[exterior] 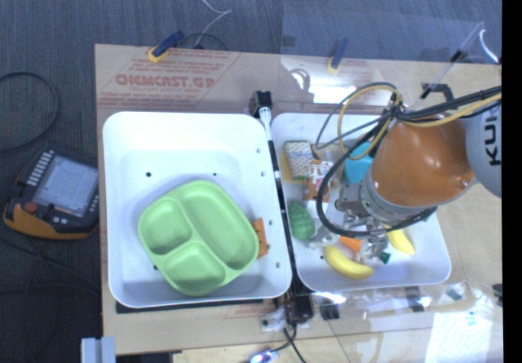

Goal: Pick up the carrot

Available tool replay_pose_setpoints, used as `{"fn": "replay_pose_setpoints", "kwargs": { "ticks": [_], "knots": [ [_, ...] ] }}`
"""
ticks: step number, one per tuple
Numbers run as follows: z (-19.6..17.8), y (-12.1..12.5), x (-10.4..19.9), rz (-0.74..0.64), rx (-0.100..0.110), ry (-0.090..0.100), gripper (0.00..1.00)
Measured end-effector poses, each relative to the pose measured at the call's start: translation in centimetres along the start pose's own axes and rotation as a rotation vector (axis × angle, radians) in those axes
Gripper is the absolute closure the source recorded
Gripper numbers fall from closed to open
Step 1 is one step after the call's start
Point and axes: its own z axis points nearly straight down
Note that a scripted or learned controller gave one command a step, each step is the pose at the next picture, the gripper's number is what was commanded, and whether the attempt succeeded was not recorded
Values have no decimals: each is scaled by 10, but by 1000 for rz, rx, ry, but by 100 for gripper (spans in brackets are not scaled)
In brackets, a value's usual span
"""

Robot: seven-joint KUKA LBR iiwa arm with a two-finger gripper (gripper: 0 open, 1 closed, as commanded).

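Note:
A small orange carrot (pixel 351 244) lies in the right bin (pixel 424 272), just above a banana (pixel 349 263). My gripper (pixel 369 241) hangs low over that spot, right beside the carrot's right end and partly covering it. I cannot make out whether the carrot is between the gripper's tips. The arm's orange band (pixel 420 161) and looped cables hide the middle of the bin.
A green vegetable (pixel 302 221), a snack packet (pixel 298 159), a blue item (pixel 356 170) and a yellow piece (pixel 401 241) share the right bin. The left bin (pixel 130 141) holds a green divided plate (pixel 198 235) with a small orange block (pixel 259 235) at its right edge.

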Motion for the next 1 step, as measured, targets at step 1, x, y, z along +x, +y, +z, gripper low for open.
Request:
{"fn": "replay_pose_setpoints", "kwargs": {
  "ticks": [1],
  "knots": [
    [11,9,3,-192,3,-2,0]
  ]
}}
